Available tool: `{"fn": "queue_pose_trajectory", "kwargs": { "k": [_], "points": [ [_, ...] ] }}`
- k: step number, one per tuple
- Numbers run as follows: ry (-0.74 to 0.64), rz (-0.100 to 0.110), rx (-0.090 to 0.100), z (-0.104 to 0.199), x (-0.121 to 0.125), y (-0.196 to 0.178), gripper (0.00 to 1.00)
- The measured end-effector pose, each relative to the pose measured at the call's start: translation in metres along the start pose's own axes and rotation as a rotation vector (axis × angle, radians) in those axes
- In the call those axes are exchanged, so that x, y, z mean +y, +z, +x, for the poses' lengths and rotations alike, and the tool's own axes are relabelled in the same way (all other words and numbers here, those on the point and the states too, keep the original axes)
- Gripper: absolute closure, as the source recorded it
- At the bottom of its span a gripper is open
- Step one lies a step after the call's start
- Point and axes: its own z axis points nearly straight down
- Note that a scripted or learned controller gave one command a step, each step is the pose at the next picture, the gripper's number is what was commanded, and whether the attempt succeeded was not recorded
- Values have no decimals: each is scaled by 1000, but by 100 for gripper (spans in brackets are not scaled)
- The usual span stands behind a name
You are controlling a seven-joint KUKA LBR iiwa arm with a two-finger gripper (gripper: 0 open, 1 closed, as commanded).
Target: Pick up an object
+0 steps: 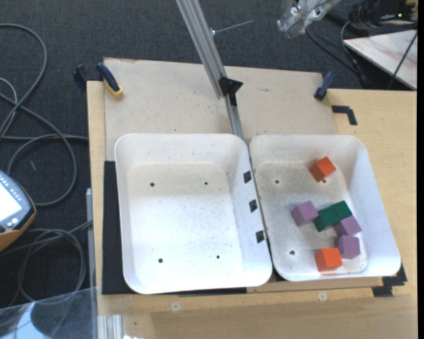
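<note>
The right bin (374, 198) holds several small blocks. An orange cube (322, 169) lies toward its far side. A purple cube (305, 213) sits mid-bin beside a dark green block (332, 215). Two more purple cubes (347, 226) (349, 246) lie to the right of them, and a second orange cube (328, 259) rests near the front rim. My gripper (299, 16) is high at the top edge of the view, blurred, far behind the bins and well away from every block.
The left bin (132, 165) stands beside the right one on the wooden bench. A slanted metal rail (209, 49) runs down to the gap between the bins. Clamps (109, 78) (323, 85) hold the board's back corners. Cables lie on the floor at left.
</note>
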Motion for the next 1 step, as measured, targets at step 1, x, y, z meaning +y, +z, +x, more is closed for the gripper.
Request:
{"fn": "queue_pose_trajectory", "kwargs": {
  "k": [1],
  "points": [
    [8,-1,-3,-5,0,0,0]
  ]
}}
